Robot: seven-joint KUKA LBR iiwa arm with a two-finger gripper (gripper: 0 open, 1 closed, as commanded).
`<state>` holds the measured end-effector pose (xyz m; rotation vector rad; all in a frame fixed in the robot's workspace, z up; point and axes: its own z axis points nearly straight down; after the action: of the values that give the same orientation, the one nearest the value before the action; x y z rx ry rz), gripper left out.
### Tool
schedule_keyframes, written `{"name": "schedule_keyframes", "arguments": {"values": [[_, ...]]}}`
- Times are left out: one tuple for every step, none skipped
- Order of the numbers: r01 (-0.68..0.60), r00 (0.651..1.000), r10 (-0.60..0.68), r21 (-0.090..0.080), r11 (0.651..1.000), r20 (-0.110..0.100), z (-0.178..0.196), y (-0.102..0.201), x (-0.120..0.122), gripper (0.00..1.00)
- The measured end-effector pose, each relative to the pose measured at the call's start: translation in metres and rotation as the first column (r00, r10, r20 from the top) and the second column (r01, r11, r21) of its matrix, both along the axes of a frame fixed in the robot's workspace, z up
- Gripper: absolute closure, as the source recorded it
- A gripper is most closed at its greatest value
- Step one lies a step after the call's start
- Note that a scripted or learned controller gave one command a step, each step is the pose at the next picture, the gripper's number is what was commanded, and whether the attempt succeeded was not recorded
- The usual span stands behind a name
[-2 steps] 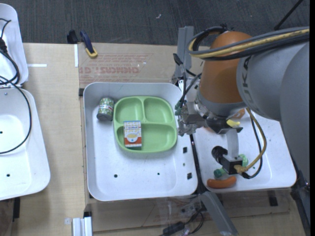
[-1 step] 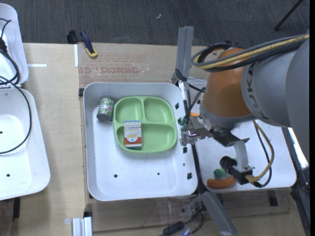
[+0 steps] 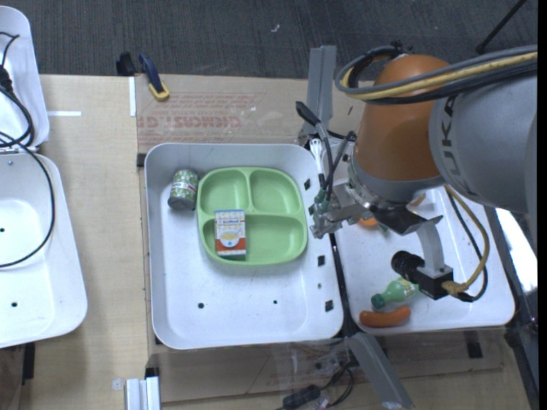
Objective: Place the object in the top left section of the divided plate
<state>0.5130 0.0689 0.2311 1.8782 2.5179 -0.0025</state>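
A light green divided plate lies in the left bin, toward its back. A small white and orange carton lies flat inside the plate, in its front left part. My gripper hangs under the orange-banded wrist over the wall between the two bins, just right of the plate's right rim. The wrist covers most of it from above. I see nothing held beneath it.
A small green-labelled can stands in the left bin, touching the plate's left rim. The right bin holds a green bottle, a red sausage and an orange item partly under the arm.
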Motion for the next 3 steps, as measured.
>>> {"name": "schedule_keyframes", "arguments": {"values": [[0.001, 1.0, -0.001, -0.002, 1.0, -0.002, 0.008, -0.001, 0.001, 1.0], [0.001, 1.0, -0.001, -0.004, 1.0, -0.004, 0.016, -0.002, 0.001, 1.0], [-0.101, 0.995, 0.101, 0.0, 0.995, -0.003, -0.041, 0.03, 0.017, 1.0]]}}
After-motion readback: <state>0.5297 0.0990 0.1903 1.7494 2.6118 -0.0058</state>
